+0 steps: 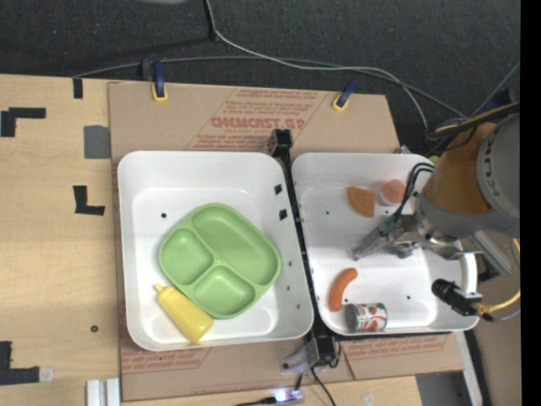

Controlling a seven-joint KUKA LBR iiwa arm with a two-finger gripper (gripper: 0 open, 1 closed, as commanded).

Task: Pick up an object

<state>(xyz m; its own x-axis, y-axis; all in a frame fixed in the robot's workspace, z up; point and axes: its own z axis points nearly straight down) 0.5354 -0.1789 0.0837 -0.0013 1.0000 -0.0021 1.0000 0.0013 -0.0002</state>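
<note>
Metal claw (pixel 365 249) above curved, smooth orange sausage (pixel 341 288).

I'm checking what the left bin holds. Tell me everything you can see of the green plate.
The green plate is a pale green, plastic-looking tray with rounded corners and three compartments. It lies flat, turned at a slant, in the middle of the left bin. A yellow bottle lies against its lower left edge.

pincer (pixel 365 248) low in right bin (pixel 423 315) | sausage (pixel 341 287), can (pixel 365 316) near | green plate (pixel 220 260) left bin (pixel 135 227)
</note>
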